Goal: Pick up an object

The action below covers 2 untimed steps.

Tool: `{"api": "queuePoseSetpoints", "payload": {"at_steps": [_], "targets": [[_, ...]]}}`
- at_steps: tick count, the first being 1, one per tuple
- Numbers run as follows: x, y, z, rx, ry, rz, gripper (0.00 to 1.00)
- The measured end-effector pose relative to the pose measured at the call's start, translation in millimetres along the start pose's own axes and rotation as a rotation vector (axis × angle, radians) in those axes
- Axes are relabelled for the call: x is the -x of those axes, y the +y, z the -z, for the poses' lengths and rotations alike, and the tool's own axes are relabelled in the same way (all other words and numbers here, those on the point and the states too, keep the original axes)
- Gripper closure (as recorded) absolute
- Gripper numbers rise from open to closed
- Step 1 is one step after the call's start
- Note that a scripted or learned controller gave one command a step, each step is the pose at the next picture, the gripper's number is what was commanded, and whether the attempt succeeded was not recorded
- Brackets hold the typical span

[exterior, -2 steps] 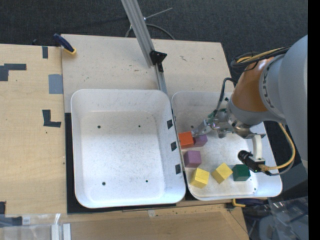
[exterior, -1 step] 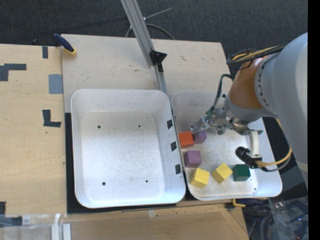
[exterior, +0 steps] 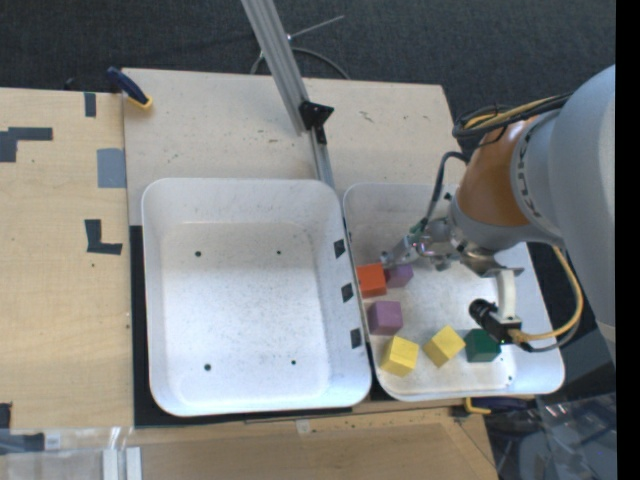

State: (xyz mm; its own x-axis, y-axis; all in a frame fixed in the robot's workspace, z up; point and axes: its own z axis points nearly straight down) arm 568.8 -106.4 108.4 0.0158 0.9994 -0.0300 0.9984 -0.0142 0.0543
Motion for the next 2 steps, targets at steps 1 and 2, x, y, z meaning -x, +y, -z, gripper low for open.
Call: {"api": "queuePoseSetpoints", "payload": {"at_steps": [1,2], "targets": [[-0.2,-2.2,0.3,0.002,0.000,0.000,0.00],[-0.7,-3.1,0.4,0.001,-0.002,-0.001,0.00]]}}
